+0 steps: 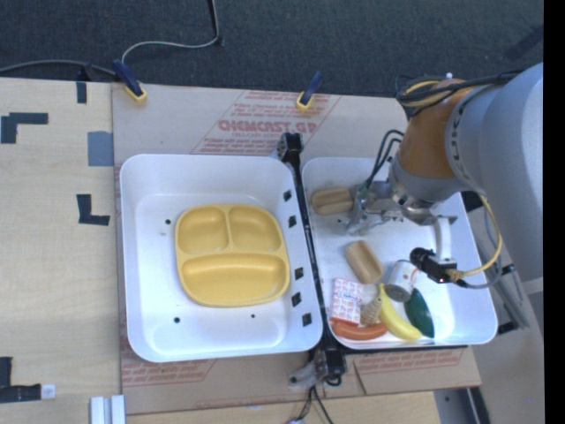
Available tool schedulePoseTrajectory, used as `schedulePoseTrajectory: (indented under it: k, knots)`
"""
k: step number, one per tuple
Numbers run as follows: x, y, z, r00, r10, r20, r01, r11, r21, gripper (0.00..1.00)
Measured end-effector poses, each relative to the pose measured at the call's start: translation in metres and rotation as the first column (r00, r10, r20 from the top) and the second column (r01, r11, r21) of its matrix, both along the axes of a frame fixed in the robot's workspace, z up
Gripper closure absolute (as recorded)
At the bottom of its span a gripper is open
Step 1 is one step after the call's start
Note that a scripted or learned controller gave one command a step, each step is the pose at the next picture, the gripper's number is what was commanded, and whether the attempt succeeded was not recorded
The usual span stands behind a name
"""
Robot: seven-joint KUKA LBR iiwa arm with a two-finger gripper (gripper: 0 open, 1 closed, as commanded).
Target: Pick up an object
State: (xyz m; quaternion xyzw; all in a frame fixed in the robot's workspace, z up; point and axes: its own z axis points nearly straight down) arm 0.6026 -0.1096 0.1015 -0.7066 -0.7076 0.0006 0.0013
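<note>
Overhead, the gripper (364, 212) hangs in the right bin (459, 329), its fingers parted with nothing between, just right of a tan bun (331, 200) at nine o'clock. Another bun (363, 260) lies at six o'clock. The left bin (141, 325) holds a yellow tray (233, 254).

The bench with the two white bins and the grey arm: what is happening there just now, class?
A grey robot arm reaches in from the right, its gripper low in the right bin, close beside a tan bread roll. Nothing shows between its fingers, so no pick is confirmed yet. Further down that bin lie a second roll, a small can, a banana, a red-and-white packet and a dark green item. The left bin holds a yellow divided plate, untouched.
</note>
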Motion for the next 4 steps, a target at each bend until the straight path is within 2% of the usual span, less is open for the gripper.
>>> schedulePoseTrajectory:
  k: [1, 2, 3, 4]
  knots:
    - [0.000, 0.000, 0.000, 1.000, 0.000, 0.000, 0.000, 1.000, 0.000, 0.00]
    - [-0.065, 0.016, -0.015, 1.000, -0.002, 0.005, 0.002, 1.000, -0.002, 0.00]
    - [-0.065, 0.015, -0.006, 1.000, -0.003, 0.007, 0.003, 1.000, -0.004, 1.00]
    - [-0.116, 0.074, 0.083, 1.000, 0.001, 0.002, -0.001, 1.000, 0.000, 1.00]
